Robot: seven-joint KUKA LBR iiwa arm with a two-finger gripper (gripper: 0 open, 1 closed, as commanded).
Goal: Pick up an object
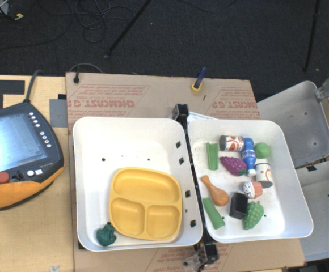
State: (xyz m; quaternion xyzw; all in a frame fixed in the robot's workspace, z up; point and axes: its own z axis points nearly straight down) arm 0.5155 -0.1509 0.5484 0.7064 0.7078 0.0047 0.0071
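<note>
The right bin (289,220) holds several small toys. Along its far side lie a green stick (212,155), a red-and-white can (231,143), a blue bottle (248,152) and a green ball (262,150). Purple grapes (233,164) and a white can (263,173) sit in the middle. Nearer the front are a small tin (251,189), an orange drumstick (215,191), a black block (239,205), a bumpy green piece (254,215) and a long green piece (212,212). The left bin (96,146) holds a yellow divided plate (146,203) and a dark green toy (105,234).
A teach pendant (17,152) lies on the bench left of the bins. Cardboard (142,98) sits under both bins, with a blue-and-yellow clamp (198,79) at its far edge. A grey panel (300,106) stands to the right of the right bin.
</note>
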